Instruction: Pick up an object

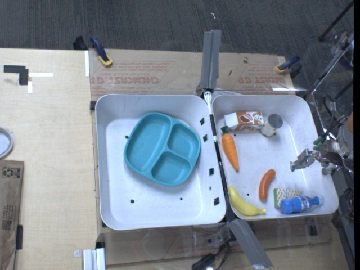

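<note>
At the right wall of the right bin [306, 107]: gripper [301, 159], low over bare white floor, touching none of the objects.
Gripper state: cannot tell whether wide or narrow from this slant; nothing seen held.
Nearest candidates: orange-red sausage [266, 184] just to the gripper's left and a little nearer the camera; blue bottle [300, 205] lying on its side near the bin's front right corner, close to the front wall.
Other candidates: carrot [230, 151] close beside the dividing wall; banana [244, 203] at the front left corner; small carton [244, 120] and grey cup [272, 124] side by side along the back wall.
Left bin [112, 167]: blue divided plate [163, 149] near its middle, well apart from the gripper.
Step in hand: by judgement, approach; no grasp made yet, task barely begun.
Next move calls for: picking one target, likely the sausage as nearest and lying free; centring above it, turning the wrist across its long axis, then descending and closing.
Risk: bottle and banana hug the walls, so little room there; round sausage likely to roll if struck off-centre.
</note>
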### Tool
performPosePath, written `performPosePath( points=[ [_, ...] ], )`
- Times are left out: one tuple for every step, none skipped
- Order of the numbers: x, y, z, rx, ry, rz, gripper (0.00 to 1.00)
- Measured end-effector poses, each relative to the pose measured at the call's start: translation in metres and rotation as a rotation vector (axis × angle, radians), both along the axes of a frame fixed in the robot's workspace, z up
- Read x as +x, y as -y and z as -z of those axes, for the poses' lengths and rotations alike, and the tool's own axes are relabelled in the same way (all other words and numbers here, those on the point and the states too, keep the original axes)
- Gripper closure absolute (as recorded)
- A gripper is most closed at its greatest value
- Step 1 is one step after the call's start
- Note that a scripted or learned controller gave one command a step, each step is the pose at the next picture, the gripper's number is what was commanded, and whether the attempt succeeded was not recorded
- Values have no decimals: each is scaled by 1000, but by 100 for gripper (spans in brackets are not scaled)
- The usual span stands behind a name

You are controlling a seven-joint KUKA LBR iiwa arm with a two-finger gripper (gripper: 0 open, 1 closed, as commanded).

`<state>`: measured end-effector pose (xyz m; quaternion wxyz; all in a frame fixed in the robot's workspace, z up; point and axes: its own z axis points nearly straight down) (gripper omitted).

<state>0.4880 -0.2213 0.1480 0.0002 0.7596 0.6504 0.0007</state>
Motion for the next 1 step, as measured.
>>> performPosePath(
  points=[
    [-11,-77,36,1,-6,-63,0]
  ],
)
